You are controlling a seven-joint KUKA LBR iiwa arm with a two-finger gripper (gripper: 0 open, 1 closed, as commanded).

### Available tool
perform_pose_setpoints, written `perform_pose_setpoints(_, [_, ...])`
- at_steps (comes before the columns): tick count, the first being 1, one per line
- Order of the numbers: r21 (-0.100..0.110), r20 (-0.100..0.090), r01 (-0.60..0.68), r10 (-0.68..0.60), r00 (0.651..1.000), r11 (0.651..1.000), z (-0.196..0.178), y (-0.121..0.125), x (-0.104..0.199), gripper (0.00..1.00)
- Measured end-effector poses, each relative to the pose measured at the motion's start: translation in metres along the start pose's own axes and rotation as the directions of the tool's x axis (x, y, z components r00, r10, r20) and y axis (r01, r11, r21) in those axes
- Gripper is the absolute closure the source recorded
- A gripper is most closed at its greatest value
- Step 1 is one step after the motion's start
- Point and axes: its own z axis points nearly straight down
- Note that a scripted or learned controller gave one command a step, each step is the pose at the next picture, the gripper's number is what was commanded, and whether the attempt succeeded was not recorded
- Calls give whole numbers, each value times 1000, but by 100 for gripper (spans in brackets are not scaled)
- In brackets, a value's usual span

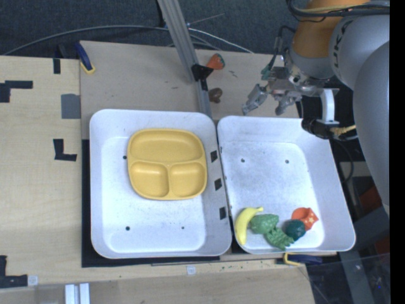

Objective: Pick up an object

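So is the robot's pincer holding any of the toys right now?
No. The pincer hangs open above the right bin's far edge with nothing between its fingers. The toys lie at that bin's near edge.

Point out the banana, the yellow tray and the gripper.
banana (243, 223): camera view, middle of its curve.
yellow tray (168, 163): camera view, its central ridge.
gripper (266, 104): camera view, between its fingertips.

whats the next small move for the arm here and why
Probably bring the gripper toward the near end of the right bin and over the toy pile there. It hangs above the bin's far rim with nothing between its fingers, while the banana, green pieces and orange piece sit clustered at the near wall.
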Motion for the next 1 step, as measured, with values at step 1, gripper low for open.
perform_pose_setpoints(1, [0, 1, 0, 0, 1000, 1000, 0, 0, 0, 0])
